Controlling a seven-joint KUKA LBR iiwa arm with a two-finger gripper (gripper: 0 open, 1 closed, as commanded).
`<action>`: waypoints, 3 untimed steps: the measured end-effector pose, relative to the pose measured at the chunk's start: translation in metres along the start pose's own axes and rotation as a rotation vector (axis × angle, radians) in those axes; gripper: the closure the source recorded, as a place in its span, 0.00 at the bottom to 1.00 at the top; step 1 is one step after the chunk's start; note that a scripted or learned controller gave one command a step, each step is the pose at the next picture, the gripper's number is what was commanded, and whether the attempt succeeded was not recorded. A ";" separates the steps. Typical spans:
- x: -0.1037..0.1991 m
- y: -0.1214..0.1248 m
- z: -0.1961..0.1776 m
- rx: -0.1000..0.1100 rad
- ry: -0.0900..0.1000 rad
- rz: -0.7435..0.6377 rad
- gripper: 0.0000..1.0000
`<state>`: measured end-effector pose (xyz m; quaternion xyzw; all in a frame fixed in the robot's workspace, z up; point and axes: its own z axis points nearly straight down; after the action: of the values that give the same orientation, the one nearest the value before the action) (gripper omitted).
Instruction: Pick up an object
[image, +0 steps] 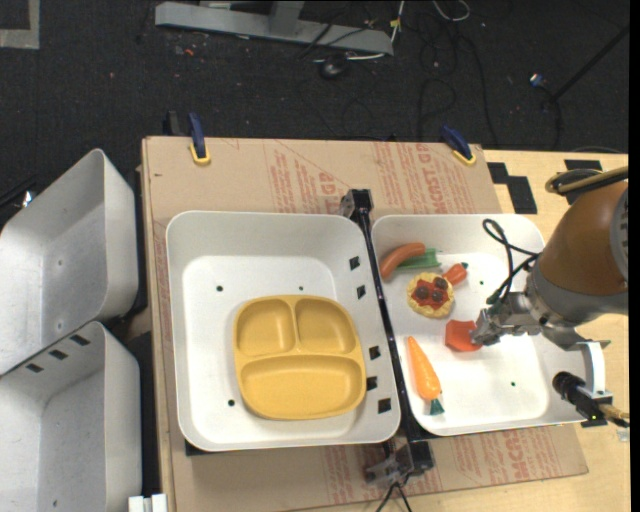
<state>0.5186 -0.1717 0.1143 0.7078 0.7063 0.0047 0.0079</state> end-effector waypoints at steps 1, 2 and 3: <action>0.001 -0.008 -0.054 0.013 0.003 -0.004 1.00; -0.005 0.002 -0.112 0.011 0.002 -0.005 1.00; 0.000 0.001 -0.174 0.010 0.002 -0.006 1.00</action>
<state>0.5167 -0.1710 0.2881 0.7058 0.7084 0.0017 0.0035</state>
